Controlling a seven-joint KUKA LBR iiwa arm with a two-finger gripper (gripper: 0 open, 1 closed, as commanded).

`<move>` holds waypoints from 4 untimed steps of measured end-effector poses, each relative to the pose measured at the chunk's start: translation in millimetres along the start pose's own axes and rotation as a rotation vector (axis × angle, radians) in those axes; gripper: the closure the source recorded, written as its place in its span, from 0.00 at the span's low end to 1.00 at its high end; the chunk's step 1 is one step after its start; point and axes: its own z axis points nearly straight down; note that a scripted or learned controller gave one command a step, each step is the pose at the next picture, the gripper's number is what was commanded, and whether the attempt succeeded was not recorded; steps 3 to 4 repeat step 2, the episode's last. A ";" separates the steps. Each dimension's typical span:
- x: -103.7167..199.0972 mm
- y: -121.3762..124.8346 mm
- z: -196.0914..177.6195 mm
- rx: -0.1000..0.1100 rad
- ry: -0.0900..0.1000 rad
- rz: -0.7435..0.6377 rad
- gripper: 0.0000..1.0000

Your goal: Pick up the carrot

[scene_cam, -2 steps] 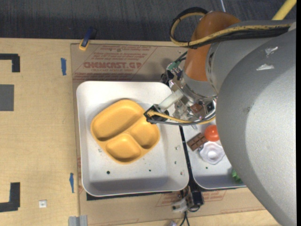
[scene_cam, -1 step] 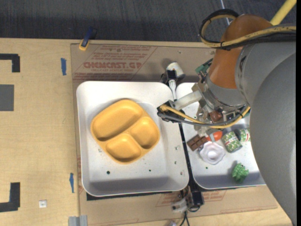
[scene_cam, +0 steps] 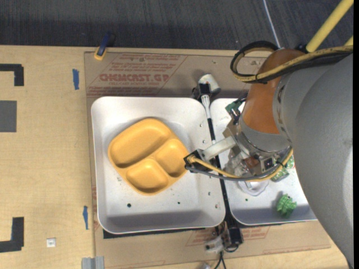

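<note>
two white bins side by side: one yellow divided plate in the left, one green toy in the right.

Yellow plate, green toy

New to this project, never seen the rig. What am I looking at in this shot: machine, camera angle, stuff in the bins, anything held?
One fixed camera looks down at a slant on a bench. The big grey shape with an orange band is a robot arm reaching in from the picture's right; its gripper hangs low over the seam between two shallow white bins. The left bin holds a yellow divided plate. The right bin holds a small green toy. The arm's body hides much of that bin. I cannot make out a carrot, nor anything held.
</note>
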 end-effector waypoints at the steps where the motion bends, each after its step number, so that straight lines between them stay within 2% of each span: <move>1: 4.9 -13.0 50.7 0.000 0.000 0.004 1.00; 2: 19.3 -50.8 8.5 -0.003 0.004 0.135 1.00; 4: 19.3 -50.8 8.5 -0.003 0.004 0.135 1.00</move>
